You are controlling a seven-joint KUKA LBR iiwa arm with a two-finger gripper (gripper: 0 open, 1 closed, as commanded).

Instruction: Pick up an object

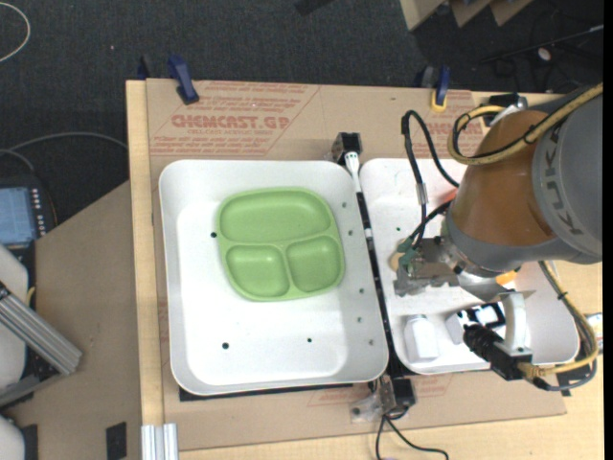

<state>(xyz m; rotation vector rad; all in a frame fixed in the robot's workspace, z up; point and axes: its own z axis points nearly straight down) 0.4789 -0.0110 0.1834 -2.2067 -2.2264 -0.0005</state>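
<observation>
Gripper (419, 268) low over right bin (383, 195), near that bin's left wall, hung beneath grey arm (565, 199) with orange band (498, 175). Fingers masked by wrist body and cabling; opening impossible to judge, nothing seen gripped.

Just below gripper toward near edge: small white blocky object (420, 337) on bin floor, apart from gripper. Right of that, close under wrist: black-and-white item (482, 322), partly hidden, identity unclear — possibly part of arm's own fittings. Scrap of red (443, 197) up-right of gripper, beside orange band; scrap of orange (508, 278) right of gripper at wrist edge; both mostly covered.

Well left of gripper, past bin divider: left bin (192, 343) holding green tray (280, 243), three compartments, one wide at far side and two smaller at near side, lying flat about mid-bin, tilted slightly.

Black cable (414, 156) looping from far side down toward gripper. Cardboard sheet (230, 113) beneath both bins, red lettering at far side. Blue clamp (182, 79) far up-left of gripper on cardboard edge.
</observation>
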